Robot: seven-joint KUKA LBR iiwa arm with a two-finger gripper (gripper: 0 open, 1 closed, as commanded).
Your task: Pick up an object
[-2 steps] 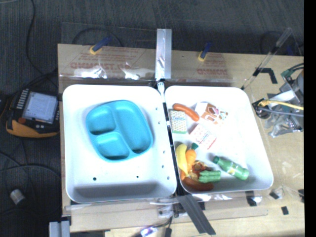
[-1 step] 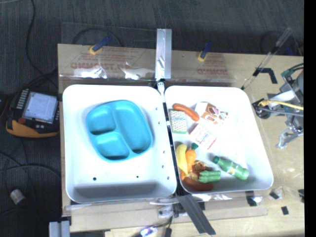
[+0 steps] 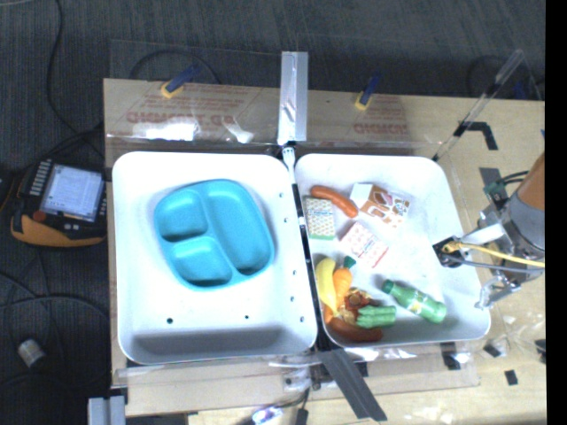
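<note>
Risk, roll-out: the green plastic bottle (image 3: 414,299) is lying on its side. With a round body, it is likely to be squeezed out sideways if it is pinched off-centre or along its length.
Risk, wall strike: the gripper (image 3: 498,277) is being carried at the right rim of the right-hand shallow white bin (image 3: 443,202). A straight descent from there is judged to be risking the wall rather than a grasp.
Risk, double pick: the yellow banana (image 3: 326,274), the orange carrot (image 3: 342,282) and small red and green pieces are crowded together in the lower-left corner of that bin, so two things could be caught at once.
Risk, flat packs: the pink-and-white flat carton (image 3: 365,243) and the printed snack box (image 3: 383,204) are lying flat, with little edge being offered.
Target position: the bottle is lying slantwise near the bin's lower wall, apart from the clutter.
Target vs gripper: the bottle is lying to the view's left of the gripper and a little lower. It is near but not touching, with bare bin floor between.
Gripper state: cannot be told from this view.
Other bin: a blue divided plastic tray (image 3: 213,233) is sitting in the left-hand white bin (image 3: 133,326), well apart from the gripper.
</note>
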